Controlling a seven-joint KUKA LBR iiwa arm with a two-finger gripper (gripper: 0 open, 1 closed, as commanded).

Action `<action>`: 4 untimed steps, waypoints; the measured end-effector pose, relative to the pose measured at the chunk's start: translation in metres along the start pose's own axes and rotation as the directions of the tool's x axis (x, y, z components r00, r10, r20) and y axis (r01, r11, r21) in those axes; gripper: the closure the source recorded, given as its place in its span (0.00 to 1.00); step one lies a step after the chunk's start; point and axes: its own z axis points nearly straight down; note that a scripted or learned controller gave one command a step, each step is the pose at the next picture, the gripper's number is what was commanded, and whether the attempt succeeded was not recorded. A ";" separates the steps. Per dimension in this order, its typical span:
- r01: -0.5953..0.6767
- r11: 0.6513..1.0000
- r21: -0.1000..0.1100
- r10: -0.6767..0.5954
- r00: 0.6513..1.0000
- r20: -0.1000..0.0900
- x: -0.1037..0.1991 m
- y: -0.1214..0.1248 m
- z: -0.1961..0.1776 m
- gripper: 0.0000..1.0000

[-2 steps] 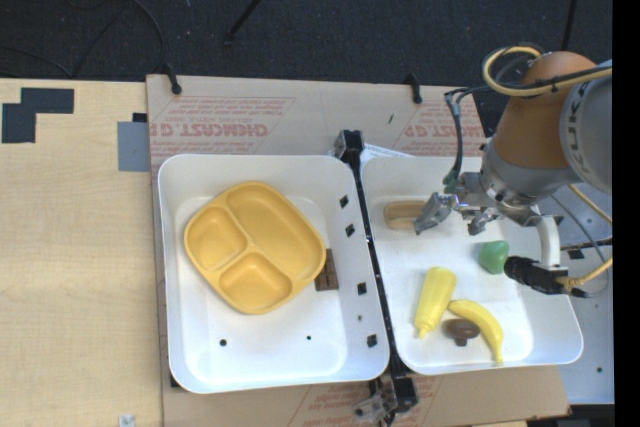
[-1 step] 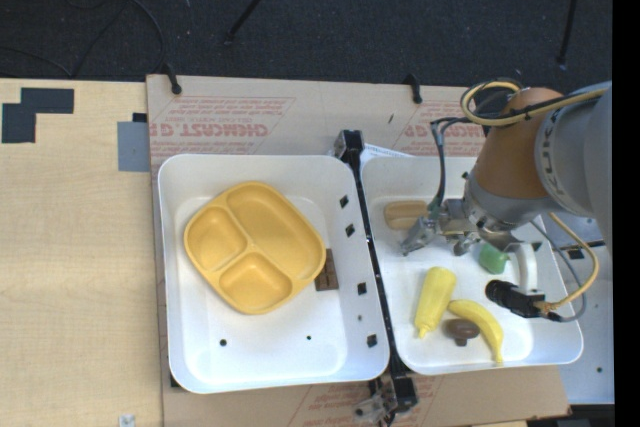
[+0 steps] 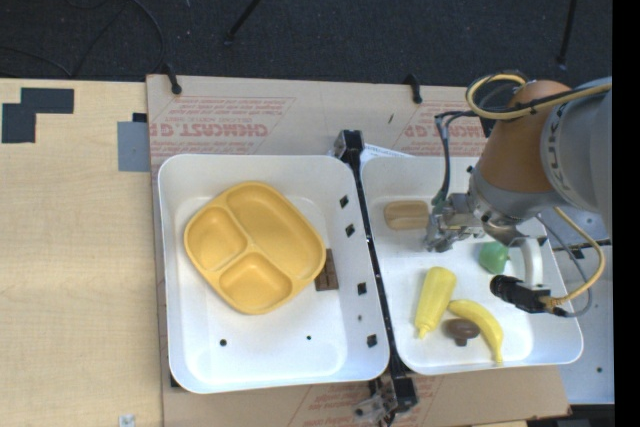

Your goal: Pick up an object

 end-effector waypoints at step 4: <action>0.008 1.000 -0.006 -0.008 1.000 0.000 0.040 0.009 -0.134 1.00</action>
